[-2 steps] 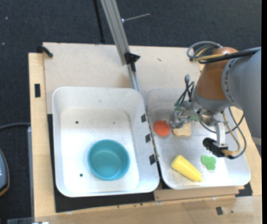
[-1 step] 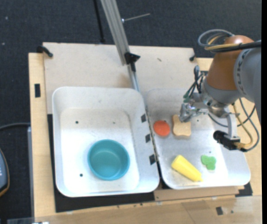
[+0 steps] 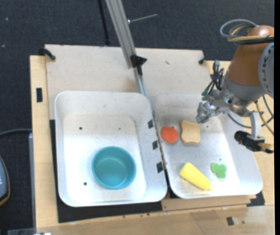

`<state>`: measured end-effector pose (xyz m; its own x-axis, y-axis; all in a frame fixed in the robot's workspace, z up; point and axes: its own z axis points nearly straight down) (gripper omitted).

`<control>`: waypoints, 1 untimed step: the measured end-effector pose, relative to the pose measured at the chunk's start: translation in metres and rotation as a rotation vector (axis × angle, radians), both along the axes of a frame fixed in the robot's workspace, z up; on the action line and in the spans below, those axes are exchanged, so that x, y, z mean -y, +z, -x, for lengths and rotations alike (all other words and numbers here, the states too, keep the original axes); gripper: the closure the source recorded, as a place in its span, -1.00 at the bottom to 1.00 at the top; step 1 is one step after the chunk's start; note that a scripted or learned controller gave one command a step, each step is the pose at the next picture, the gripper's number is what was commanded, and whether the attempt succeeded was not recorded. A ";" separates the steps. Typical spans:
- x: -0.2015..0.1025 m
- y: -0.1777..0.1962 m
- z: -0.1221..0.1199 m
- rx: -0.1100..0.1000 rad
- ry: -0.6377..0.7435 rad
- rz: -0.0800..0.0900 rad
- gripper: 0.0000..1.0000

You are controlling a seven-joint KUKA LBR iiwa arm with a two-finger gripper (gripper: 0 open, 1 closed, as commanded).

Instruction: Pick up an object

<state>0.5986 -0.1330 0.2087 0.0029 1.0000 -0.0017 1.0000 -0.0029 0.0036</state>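
In the right bin (image 3: 238,173) lie an orange-red round piece (image 3: 169,134), a tan bread-like block (image 3: 191,131), a yellow oblong piece (image 3: 195,176) and a small green piece (image 3: 219,170). My gripper (image 3: 204,112) hangs over the bin's back part, just up and right of the tan block, with nothing seen between its fingers. The grey and orange arm (image 3: 245,72) reaches in from the right.
The left bin (image 3: 71,106) holds a teal bowl (image 3: 113,167). A slanted metal pole (image 3: 123,31) crosses the back of the bench down to the gap between the bins. Cables hang by the wrist on the right.
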 end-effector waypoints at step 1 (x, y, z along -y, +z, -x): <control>0.001 0.051 -0.001 -0.001 0.005 0.000 1.00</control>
